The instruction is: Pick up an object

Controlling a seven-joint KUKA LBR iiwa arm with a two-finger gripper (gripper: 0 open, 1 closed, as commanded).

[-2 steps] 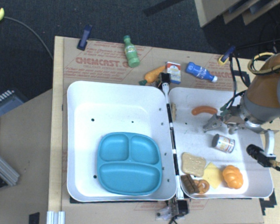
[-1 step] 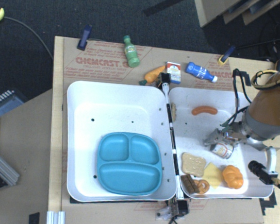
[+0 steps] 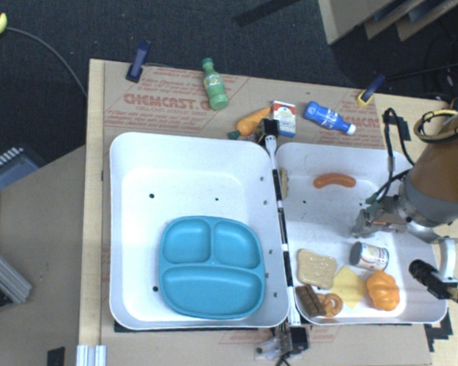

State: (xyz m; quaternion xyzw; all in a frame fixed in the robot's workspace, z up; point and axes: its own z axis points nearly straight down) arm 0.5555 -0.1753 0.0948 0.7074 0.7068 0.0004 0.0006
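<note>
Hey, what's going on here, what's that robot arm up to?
The grey arm with the orange band reaches in from the right, its tool low in the right white bin, just above a small silver can. Nothing is visibly held yet. Near it lie an orange sausage-shaped toy, a tan slice of toy bread, a yellow wedge, a brown pretzel and an orange rounded toy. The left white bin holds a blue divided plate.

Grey arm [image 3: 438,200] w/ orange band, black cables looped along it, dark metal gripper [image 3: 371,222] at tip.
</note>
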